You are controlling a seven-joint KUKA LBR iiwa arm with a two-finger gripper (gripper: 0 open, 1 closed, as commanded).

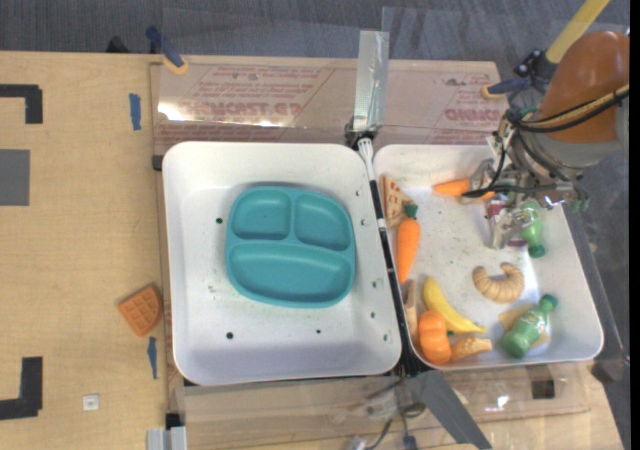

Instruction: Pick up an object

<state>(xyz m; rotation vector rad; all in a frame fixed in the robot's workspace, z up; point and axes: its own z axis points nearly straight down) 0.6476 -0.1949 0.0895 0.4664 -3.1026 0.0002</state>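
Pincer (508, 223): low in the right white bin (585, 283) near its far right corner, just beside a small green plastic bottle (532, 234)
Grip: cannot tell whether open or holding anything
Left bin (190, 268): teal divided plastic plate (291, 245)

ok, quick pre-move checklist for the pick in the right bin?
1. Gripper over the right bin, near its back right corner: ok.
2. Something beneath it: a green item lies right by the fingers: ok.
3. Item actually between the fingers: cannot tell, wrist and cables hide it.
4. Neighbours apart from the target: small carrot close to the left, croissant apart in front: ok.
5. Teal divided plate in the left bin, out of the way: ok.
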